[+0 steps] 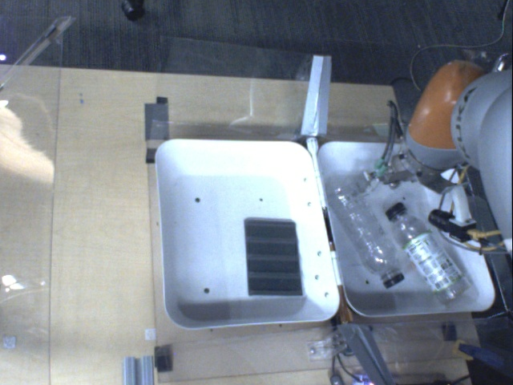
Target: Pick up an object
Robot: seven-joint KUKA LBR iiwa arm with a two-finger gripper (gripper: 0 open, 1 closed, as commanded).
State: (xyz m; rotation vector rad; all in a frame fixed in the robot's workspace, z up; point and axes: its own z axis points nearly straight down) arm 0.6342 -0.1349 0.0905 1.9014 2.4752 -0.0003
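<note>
— Well, where was the pincer [383, 172]?
— It hung over the back of the right bin [481, 295], at the end of the grey arm [481, 119] reaching in from the right. Whether it was parted or closed could not be told, and nothing showed between its tips.
— And the things to pick?
— Two clear plastic bottles lay in that bin: a crumpled bottle [365, 227] just below the pincer, and a labelled bottle [429, 259] beside it. A black ribbed block [273, 256] lay in the left bin [172, 215].
— Which step?
— Probably the approach. Next would be lowering squarely onto one bottle.
</note>
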